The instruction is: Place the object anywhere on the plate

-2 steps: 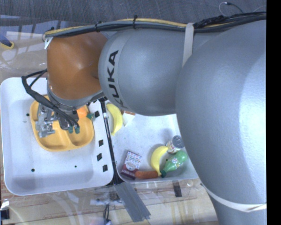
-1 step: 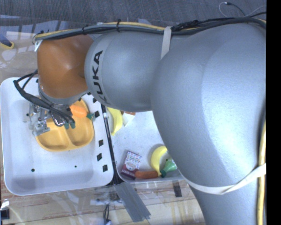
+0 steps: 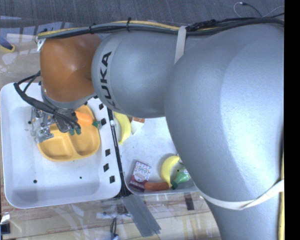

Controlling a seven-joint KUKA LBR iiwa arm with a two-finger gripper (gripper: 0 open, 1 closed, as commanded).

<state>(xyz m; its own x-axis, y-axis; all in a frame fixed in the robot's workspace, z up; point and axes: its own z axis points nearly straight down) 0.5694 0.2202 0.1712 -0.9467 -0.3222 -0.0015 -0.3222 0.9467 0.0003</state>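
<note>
Your gripper [image 3: 57,125]: finger state cannot be told, hovering over 1 yellow plate [image 3: 70,146]. 1 orange object [image 3: 85,117] lies just beside the fingers, on the plate.

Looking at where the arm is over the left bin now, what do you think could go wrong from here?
The gripper sits low over the yellow plate, near its left rim, so a descent could knock or tip the plate. An orange object lies at the plate's upper edge beside the gripper; a sideways move might push it off. The arm hides much of the right bin, so items there go unchecked.
</note>
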